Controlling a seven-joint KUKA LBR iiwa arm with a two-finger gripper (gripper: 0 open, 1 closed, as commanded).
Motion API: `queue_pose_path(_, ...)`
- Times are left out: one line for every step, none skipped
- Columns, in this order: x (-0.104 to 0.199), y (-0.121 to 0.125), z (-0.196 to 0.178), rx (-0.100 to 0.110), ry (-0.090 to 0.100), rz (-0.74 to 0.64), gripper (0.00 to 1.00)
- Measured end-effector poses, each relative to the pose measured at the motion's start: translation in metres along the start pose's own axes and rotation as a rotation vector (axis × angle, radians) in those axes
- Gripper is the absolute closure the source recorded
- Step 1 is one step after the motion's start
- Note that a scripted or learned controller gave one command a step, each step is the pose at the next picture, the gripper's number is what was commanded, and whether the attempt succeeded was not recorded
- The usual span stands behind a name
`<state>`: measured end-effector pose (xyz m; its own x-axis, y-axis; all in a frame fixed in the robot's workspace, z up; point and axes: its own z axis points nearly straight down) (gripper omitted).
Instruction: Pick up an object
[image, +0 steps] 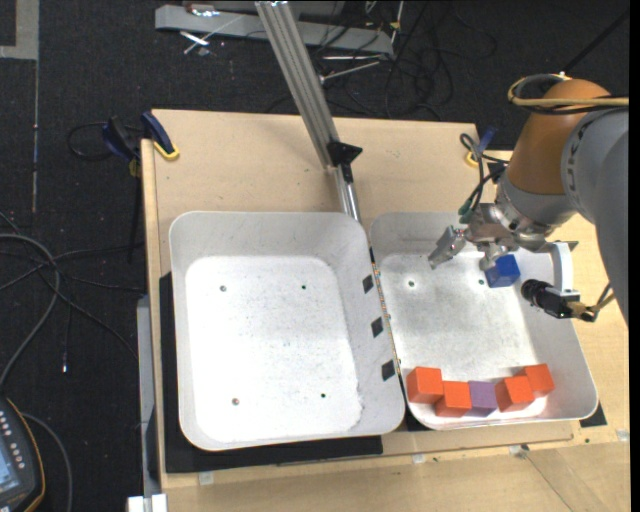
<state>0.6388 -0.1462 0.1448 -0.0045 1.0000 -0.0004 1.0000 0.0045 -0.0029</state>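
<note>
Although the two-finger metal gripper (452, 243) hovers over the right white plastic bin's (572, 352) far edge, I cannot tell its jaws' spacing; the small blue cube (502, 270) beside it could be knocked away.

Light: bright, even overhead on the white bins (270, 240).
Shadows: soft, faint beside the bins.
Focus: slightly grainy.

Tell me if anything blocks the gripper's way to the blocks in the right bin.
Nothing visible does. The gripper hangs over bare bin floor; the row of blocks lies along the near wall, open from above.
</note>
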Motion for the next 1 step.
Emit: queue_pose_path(-0.0118, 0.018, -0.1423, -0.013, -0.003, 0.001, 0.0)
